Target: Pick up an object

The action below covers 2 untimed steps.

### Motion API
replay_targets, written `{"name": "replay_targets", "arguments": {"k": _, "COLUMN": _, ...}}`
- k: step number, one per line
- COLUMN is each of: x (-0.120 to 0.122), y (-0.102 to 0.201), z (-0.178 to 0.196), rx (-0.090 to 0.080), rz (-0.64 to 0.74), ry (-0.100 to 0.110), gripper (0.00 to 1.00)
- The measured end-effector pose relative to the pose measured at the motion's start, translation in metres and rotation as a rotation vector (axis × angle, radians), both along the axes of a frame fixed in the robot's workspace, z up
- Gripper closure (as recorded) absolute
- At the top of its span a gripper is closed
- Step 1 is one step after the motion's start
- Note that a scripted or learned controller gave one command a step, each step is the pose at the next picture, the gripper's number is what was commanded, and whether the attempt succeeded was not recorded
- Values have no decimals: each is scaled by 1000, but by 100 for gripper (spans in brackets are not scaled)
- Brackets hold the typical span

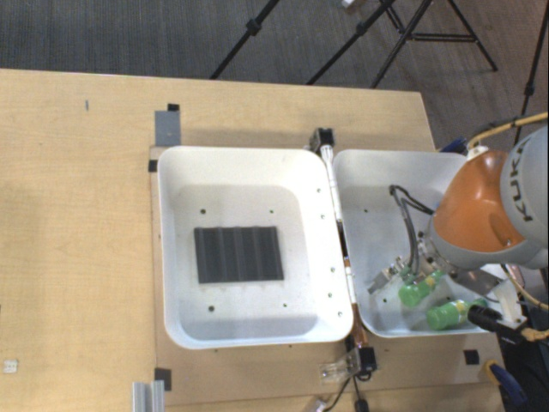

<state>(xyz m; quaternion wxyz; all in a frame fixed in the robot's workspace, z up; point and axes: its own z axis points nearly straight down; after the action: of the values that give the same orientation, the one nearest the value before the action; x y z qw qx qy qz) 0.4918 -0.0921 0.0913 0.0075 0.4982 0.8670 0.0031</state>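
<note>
Two small green objects lie near the front of the right bin (369, 221). One green object (414, 294) sits directly under my gripper (403, 277), touching or almost touching it. The other green object (446, 316), with a dark end on its right side, lies a little further front and right. My arm's orange band (476, 209) hangs over the bin's right half and hides the floor beneath it. How the gripper stands on the nearer green object is too small and cluttered to make out.
The left bin (171, 230) holds a dark ribbed rectangular pad (238, 254) flat at its centre. A raised divider with a clamp (334, 204) separates the bins. Cables (407, 209) trail from the wrist across the right bin. Bare wooden bench (77, 230) spreads left.
</note>
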Motion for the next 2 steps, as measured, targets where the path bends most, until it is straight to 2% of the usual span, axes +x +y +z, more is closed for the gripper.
{"name": "replay_targets", "arguments": {"k": 1, "x": -2, "y": -15, "z": 20, "rx": 2, "rz": -101, "ry": 8, "gripper": 0}}
{"name": "replay_targets", "arguments": {"k": 2, "x": -3, "y": -23, "z": 2, "rx": 3, "rz": -61, "ry": 9, "gripper": 0}}
